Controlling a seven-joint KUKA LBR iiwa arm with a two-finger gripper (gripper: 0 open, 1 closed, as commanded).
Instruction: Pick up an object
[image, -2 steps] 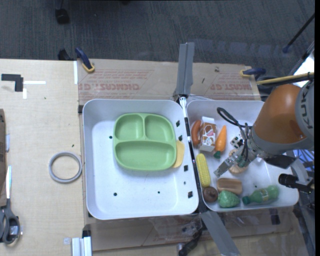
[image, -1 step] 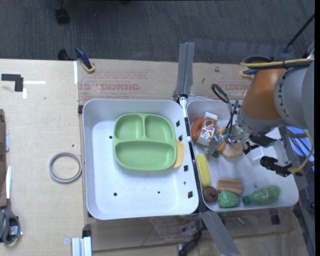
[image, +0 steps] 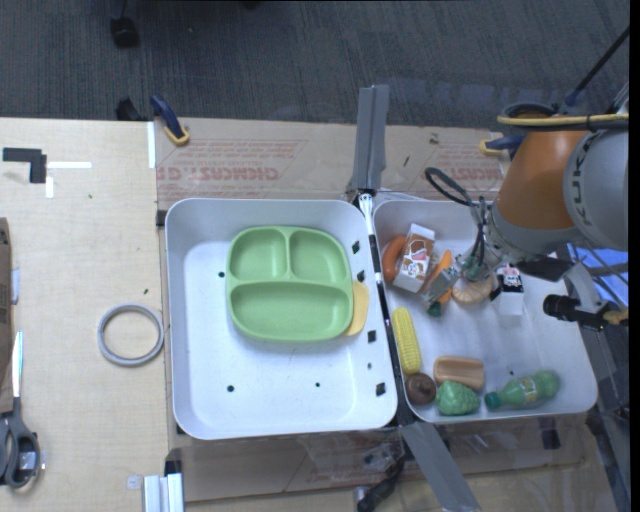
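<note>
The right bin (image: 540, 330) holds several toy foods. A white and red carton (image: 415, 258) lies at its back left beside an orange carrot (image: 392, 256). A tan round piece (image: 473, 291) rests just right of a second small carrot (image: 439, 277). My gripper (image: 468, 268) hangs low over the tan piece and the small carrot, under the grey arm with its orange band (image: 540, 180). A yellow corn cob (image: 405, 338) lies along the left wall. At the front are a brown lump (image: 420, 387), a bun (image: 459, 371), a green vegetable (image: 457, 400) and a green bottle (image: 522, 390).
The left bin (image: 200, 380) bears a green divided plate (image: 290, 282) with a yellow piece (image: 359, 307) at its right rim. On the bench to the left lie a grey ring (image: 130, 333) and scissors (image: 18, 445). A black cable (image: 450, 187) loops near the wrist.
</note>
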